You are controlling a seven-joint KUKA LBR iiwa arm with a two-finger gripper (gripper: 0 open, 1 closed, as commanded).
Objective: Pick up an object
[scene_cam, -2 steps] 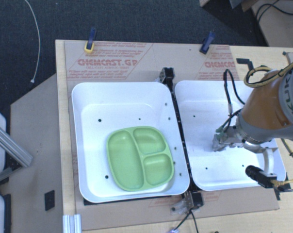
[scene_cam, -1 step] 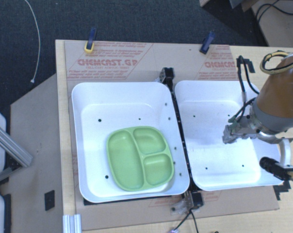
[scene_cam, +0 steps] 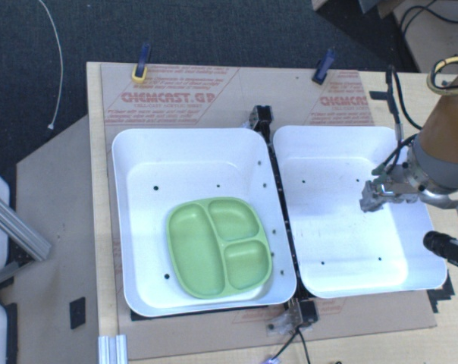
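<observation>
Overhead, claw [scene_cam: 371, 200] above right bin [scene_cam: 343, 271], grip state impossible to tell; green divided plate [scene_cam: 218, 246] flat in left bin [scene_cam: 138, 203], well apart.

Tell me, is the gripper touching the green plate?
Apart. In the camera view the gripper is over the right bin, while the green plate lies in the left bin, with both bins' rims between them.

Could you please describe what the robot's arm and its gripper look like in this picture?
The arm enters from the right as a broad orange-brown band above a grey wrist section. Black cables run along it toward the wrist. The gripper is a small grey metal assembly at the tip, hanging above the right white bin. Its detail is too fine to make out.
</observation>
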